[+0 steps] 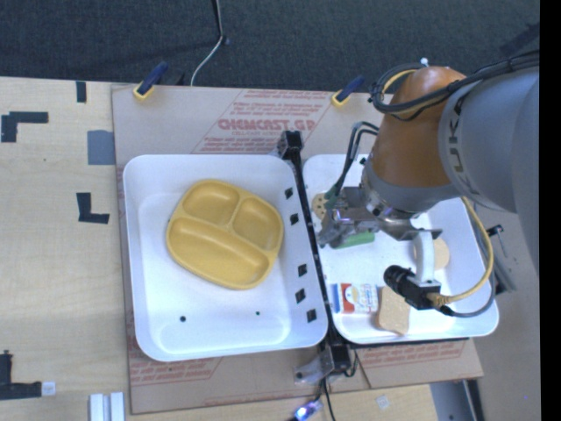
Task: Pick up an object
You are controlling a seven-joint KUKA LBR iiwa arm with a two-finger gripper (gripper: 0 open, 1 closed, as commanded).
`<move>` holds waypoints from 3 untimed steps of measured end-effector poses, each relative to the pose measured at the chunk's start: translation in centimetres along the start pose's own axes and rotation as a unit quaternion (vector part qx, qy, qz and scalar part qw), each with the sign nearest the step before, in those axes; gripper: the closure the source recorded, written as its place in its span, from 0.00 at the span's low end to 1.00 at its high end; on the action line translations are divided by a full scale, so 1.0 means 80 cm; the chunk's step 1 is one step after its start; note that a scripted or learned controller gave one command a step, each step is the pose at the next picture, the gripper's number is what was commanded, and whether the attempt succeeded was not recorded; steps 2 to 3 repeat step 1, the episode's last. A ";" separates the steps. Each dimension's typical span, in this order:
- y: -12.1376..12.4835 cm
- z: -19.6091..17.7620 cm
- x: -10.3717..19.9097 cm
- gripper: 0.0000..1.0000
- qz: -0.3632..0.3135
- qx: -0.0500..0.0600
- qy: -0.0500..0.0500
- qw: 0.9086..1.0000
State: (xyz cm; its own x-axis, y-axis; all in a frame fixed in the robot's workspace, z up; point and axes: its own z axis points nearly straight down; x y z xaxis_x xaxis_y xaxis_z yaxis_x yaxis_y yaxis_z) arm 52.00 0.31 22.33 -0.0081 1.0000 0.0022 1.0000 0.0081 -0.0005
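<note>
Presently the gripper [344,229] sits low in the right bin [478,327] near the divider, over a green item [355,239]; finger state cannot be told. A carton [354,299] lies nearer the front. A yellow tray [226,232] occupies the left bin [149,261].

Red lettering "CHEMCAST GP" stands on the brown board [263,121] under the bins.

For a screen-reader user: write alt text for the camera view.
A grey KUKA arm with an orange band reaches from the right, its gripper low over the right bin near a green item. A small carton and a tan block lie at that bin's front. The left bin holds a yellow divided tray.
</note>
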 end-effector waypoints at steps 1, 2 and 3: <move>-0.017 0.012 0.070 1.00 0.000 0.002 0.000 1.000; -0.017 0.012 0.070 1.00 0.000 0.002 0.000 1.000; -0.017 0.012 0.070 1.00 0.000 0.002 0.000 1.000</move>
